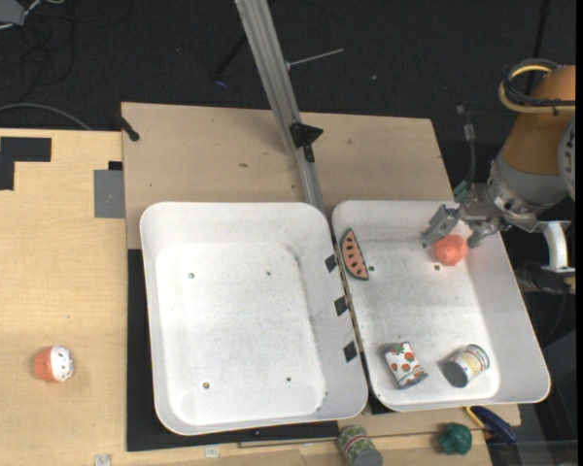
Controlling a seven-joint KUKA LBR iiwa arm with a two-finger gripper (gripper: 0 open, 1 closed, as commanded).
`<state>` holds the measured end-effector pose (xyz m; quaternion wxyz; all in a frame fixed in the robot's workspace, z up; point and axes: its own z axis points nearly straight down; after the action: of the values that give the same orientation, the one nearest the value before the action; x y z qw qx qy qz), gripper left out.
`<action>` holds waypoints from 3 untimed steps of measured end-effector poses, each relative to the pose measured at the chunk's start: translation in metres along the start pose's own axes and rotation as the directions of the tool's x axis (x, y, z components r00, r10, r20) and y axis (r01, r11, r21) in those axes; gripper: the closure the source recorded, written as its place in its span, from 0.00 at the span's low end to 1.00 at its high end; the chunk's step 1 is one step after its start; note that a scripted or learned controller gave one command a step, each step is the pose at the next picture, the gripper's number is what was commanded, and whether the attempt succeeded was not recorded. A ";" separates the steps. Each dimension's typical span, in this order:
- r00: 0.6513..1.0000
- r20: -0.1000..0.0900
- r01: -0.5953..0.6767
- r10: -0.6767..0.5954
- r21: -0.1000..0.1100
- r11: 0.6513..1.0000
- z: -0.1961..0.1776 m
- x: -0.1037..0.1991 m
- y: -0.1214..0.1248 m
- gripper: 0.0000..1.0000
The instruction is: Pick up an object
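Note:
My gripper (459, 232) hangs over the far right corner of the right bin (525, 357). Its two grey fingers are spread open. An orange-red ball (449, 250) lies on the bin floor just below and between the fingertips, and I cannot tell whether they touch it. A watermelon-slice toy (354, 254) leans against the bin's left wall. Near the front of the same bin stand a small white box with red dots (403, 365) and a tin lying on its side (464, 365).
The left bin (165, 260) sits beside the right one. An orange-and-white ball (53, 364) rests on the wooden bench at far left. A green toy (456, 439) and a small can (355, 445) lie beyond the bins' front edge. A metal rail (277, 76) slants up behind the bins.

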<state>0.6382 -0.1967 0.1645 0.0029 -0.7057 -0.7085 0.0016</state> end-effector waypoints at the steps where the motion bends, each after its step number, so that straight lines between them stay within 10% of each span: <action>1: 1.000 0.001 -0.003 0.003 0.001 1.000 0.051 -0.007 0.005 0.00; 2: 1.000 0.001 0.000 0.000 -0.001 1.000 0.075 -0.006 0.004 0.00; 3: 1.000 0.001 0.002 -0.002 -0.003 1.000 0.063 -0.005 0.005 1.00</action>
<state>0.6428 -0.2018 0.1012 0.0014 -0.7050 -0.7092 0.0011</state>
